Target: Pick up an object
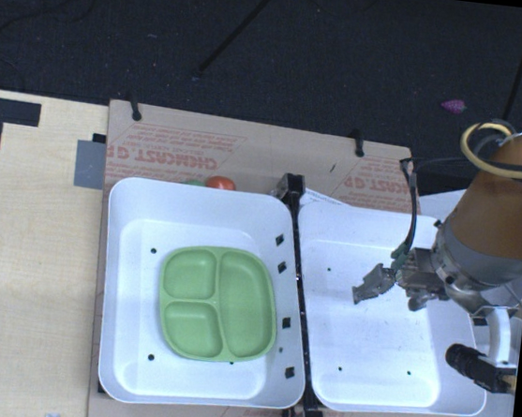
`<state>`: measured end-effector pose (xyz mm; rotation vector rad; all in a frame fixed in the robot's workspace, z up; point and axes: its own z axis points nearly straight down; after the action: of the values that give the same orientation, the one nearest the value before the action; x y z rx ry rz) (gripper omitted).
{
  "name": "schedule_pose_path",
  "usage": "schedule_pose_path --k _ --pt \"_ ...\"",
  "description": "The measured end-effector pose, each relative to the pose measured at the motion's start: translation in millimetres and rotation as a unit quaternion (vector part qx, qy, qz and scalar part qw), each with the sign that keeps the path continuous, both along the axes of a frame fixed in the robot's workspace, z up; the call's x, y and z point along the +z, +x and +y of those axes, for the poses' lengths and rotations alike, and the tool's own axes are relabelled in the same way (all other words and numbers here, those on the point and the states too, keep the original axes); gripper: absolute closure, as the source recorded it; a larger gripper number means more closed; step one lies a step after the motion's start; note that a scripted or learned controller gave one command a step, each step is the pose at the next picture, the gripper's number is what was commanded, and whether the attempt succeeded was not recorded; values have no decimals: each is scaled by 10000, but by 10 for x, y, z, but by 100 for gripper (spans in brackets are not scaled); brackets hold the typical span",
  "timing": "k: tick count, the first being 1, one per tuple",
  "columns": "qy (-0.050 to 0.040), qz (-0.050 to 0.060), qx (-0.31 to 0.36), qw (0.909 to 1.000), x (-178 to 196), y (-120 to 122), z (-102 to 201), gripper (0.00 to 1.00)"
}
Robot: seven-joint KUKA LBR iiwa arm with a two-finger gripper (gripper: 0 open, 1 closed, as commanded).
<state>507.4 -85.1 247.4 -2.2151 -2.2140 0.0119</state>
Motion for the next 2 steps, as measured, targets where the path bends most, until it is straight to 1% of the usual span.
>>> schedule_pose_path --k 1,2 --pt "-7 -53 6 10000 48 20 -3 0" --pt "3 -8 6 10000 -584 -30 48 0"
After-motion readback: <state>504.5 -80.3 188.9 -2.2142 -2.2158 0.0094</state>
